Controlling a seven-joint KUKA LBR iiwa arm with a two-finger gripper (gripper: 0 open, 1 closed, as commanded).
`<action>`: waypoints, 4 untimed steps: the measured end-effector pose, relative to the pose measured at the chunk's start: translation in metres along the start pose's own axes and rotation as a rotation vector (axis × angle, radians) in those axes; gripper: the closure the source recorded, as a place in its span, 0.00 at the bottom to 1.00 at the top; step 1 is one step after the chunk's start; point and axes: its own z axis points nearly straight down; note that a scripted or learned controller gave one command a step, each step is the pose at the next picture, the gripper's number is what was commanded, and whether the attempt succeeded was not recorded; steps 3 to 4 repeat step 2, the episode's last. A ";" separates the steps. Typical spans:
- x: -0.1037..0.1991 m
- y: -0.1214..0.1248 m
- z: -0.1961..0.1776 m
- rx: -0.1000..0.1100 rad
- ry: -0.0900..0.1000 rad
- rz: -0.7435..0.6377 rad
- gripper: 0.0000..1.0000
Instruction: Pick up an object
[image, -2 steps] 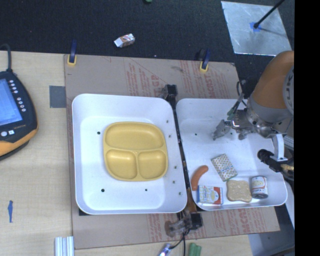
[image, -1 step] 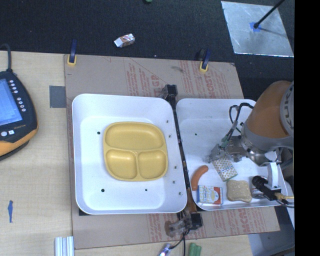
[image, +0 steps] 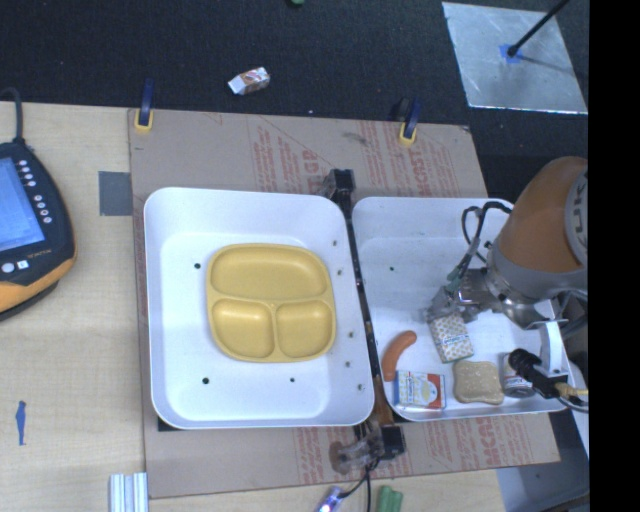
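We are looking down on two white bins sitting side by side on a sheet of cardboard (image: 300, 150) that is covering the bench. The left bin (image: 170, 300) is carrying a yellow divided plate (image: 270, 300) near its middle. The right bin (image: 400, 240) is holding the small things, all gathered along its near edge: an orange sausage (image: 398, 353) is lying tilted by the near left corner, a small red and white carton (image: 420, 390) is sitting just beside it against the near rim, a tan biscuit (image: 478, 382) is resting to the carton's right, and a patterned sachet (image: 452, 338) is lying just above them.

The arm (image: 545, 230) is reaching in over the right edge of this bin, its orange band showing. The gripper (image: 458, 300) is hanging low, right at the top edge of the sachet; we cannot tell whether it is gripping anything.

On the bench's left edge a black and orange handset (image: 25, 230) is lying beside the cardboard.
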 end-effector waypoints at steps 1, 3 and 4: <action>0.065 0.027 -0.091 -0.004 0.004 0.004 1.00; 0.126 0.018 -0.142 -0.004 0.004 0.004 1.00; 0.126 0.018 -0.142 -0.004 0.004 0.004 1.00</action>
